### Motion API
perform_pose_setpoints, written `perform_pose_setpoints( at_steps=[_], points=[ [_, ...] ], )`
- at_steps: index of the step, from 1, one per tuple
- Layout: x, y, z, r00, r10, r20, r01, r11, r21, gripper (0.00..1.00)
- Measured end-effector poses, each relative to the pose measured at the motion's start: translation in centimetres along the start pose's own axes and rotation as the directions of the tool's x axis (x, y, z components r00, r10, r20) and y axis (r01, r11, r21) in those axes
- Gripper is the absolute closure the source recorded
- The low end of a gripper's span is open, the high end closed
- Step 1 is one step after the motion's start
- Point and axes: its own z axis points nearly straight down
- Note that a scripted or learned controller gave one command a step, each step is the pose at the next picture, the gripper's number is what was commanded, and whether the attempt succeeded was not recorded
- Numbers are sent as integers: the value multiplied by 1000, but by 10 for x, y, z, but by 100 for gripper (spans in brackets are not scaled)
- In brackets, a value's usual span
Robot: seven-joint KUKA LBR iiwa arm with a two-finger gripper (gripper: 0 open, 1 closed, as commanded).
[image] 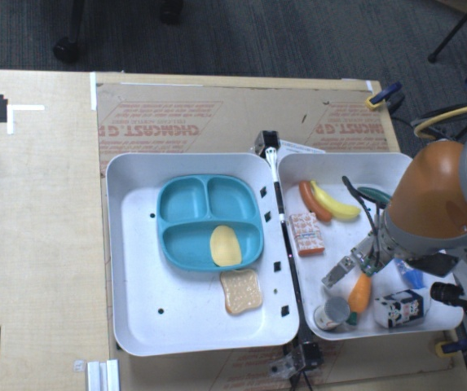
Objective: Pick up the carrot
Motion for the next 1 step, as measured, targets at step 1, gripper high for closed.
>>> perform_pose_setpoints(
  at_steps=[1],
  points=[
    [-2,1,-9,1000,6,3,-6,1000,-3,100]
  ],
)
